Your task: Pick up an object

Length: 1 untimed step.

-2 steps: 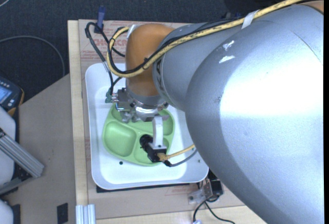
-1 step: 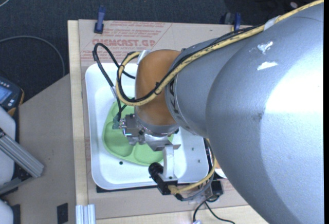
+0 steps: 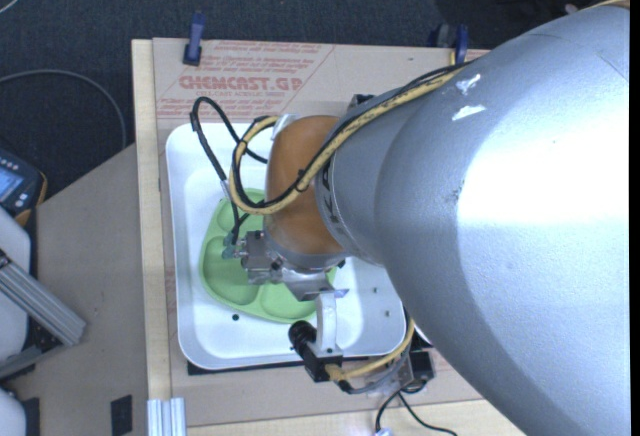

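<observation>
A flat, light green object (image 3: 222, 262) lies in the left white bin (image 3: 186, 224), spread over its middle. The arm's orange band and wrist reach down right over it and cover its right part. My gripper (image 3: 262, 262) is down at the green object, beneath the wrist, and most of it is hidden by the arm. A small dark speck (image 3: 235, 317) sits on the bin floor near the front.
The big grey arm fills the right half of the view and hides the right bin. Black and yellow cables (image 3: 215, 129) loop over the back of the left bin. Brown cardboard (image 3: 240, 74) lies behind the bin. Blue clamps (image 3: 193, 39) hold the board's far edge.
</observation>
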Tool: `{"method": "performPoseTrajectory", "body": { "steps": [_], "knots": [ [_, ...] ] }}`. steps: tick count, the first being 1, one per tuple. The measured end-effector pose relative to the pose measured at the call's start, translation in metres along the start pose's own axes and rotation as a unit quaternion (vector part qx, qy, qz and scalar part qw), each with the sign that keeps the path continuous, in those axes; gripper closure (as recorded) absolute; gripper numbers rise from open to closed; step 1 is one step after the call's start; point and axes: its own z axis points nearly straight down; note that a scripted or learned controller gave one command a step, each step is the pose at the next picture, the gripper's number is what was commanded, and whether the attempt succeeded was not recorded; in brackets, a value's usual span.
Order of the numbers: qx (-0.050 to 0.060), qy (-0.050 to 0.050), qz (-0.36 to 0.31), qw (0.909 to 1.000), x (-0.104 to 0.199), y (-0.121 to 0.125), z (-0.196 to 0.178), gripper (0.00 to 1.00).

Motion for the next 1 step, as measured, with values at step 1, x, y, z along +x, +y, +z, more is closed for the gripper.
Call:
{"method": "performPoseTrajectory", "body": {
  "steps": [1],
  "knots": [
    [0.004,0.007,-0.001,1.0,-0.0262,0.065,0.0112,1.0]
  ]
}}
